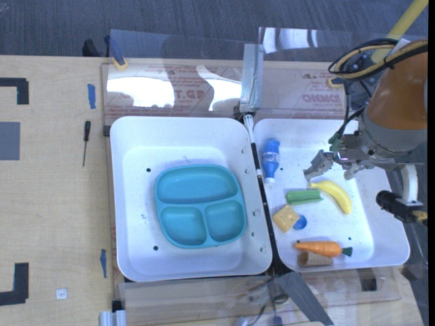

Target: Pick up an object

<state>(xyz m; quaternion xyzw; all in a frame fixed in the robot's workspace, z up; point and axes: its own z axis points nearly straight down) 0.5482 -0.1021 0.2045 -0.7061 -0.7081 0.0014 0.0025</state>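
The gripper (333, 166) hung spread and empty just above the banana (336, 195) in the right bin (387, 250); approach stage, and the next move called for descent and closure.

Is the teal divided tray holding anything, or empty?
Empty: all three compartments of the teal tray show bare teal; the toys lie in the right bin.

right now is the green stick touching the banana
Cannot tell. In the camera view the green stick and the banana meet end to end, with no plain gap or contact.
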